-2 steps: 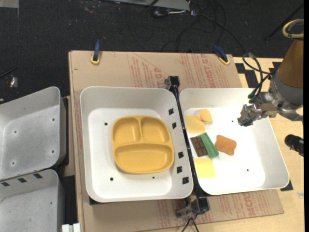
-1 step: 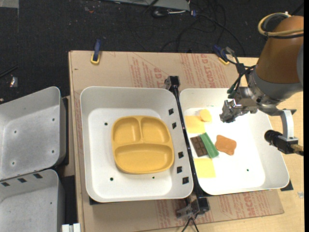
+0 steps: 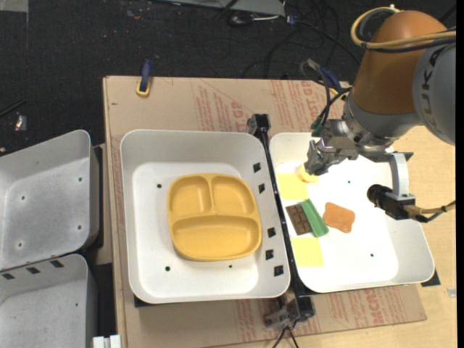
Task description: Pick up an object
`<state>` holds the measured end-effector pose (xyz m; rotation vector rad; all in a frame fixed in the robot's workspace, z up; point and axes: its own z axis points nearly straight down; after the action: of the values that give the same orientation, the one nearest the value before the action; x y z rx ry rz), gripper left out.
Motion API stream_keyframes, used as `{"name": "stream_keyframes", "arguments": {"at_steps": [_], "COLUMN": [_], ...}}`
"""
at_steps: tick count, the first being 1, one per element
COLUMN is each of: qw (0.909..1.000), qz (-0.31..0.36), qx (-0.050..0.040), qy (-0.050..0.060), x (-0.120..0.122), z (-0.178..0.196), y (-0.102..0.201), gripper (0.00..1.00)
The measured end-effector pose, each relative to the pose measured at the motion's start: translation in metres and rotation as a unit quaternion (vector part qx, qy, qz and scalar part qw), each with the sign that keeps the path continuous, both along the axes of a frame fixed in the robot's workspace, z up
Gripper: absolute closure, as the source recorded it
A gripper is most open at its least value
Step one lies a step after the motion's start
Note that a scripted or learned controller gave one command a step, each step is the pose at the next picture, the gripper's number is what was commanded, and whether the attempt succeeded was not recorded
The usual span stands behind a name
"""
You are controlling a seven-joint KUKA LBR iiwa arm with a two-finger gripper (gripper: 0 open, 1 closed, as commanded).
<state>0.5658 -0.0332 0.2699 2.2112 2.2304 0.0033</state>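
In the right bin point(image 3: 362, 267) we see an orange piece point(image 3: 338, 217) lying flat, a green bar point(image 3: 314, 217) just at its nine o'clock, touching a brown block point(image 3: 297, 220).

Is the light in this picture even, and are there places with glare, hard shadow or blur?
Camera view: bright, fairly even light; the right bin floor nearly washes out, the yellow tray shows soft sheen, shadows are faint, the floor behind is dark, and the gripper looks slightly soft.

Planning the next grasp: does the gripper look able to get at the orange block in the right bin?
Probably yes. The orange block lies uncovered on the right white bin floor, apart from the green bar, with the gripper poised close by.
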Motion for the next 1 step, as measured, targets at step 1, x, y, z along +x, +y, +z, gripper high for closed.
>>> {"name": "stream_keyframes", "arguments": {"at_steps": [1], "qw": [1.0], "qz": [-0.001], "qx": [-0.0003], "qy": [0.002], "x": [0.0089], "z": [-0.0183], "y": [0.0524], "gripper": [1.0]}}
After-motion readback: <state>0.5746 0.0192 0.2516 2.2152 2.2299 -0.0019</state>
